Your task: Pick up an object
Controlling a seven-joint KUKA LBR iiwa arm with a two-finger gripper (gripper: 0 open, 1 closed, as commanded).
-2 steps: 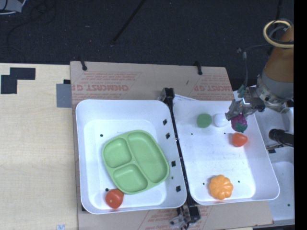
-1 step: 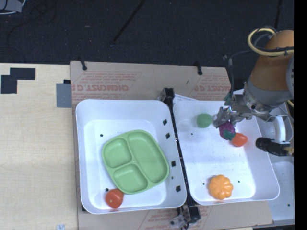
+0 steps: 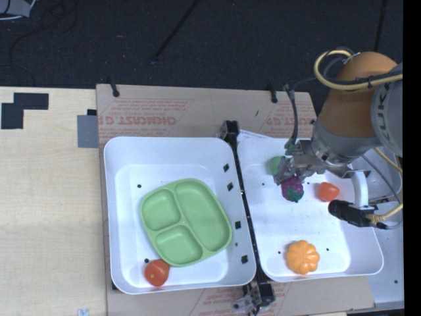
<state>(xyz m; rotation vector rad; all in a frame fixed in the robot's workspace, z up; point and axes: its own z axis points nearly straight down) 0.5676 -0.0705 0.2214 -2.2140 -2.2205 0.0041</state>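
Purple object: a small purple-and-green piece [image 3: 293,189] in the right bin [image 3: 368,259], directly under the tool [image 3: 289,174] and touching it.
Tool: sits low over the purple object; whether it grips it, or how wide it stands, I cannot tell.
Green piece [image 3: 275,164]: just left of the tool.
Orange-red piece [image 3: 328,191]: just right of the purple object.
Orange pumpkin [image 3: 302,256]: well below the purple object, same bin.
Left bin [image 3: 118,176]: holds a green divided plate [image 3: 185,222] with a red tomato [image 3: 156,272] by its lower-left edge.

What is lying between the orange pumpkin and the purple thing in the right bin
Nothing: in the camera view, the stretch of white bin floor between the orange pumpkin and the purple thing is bare.
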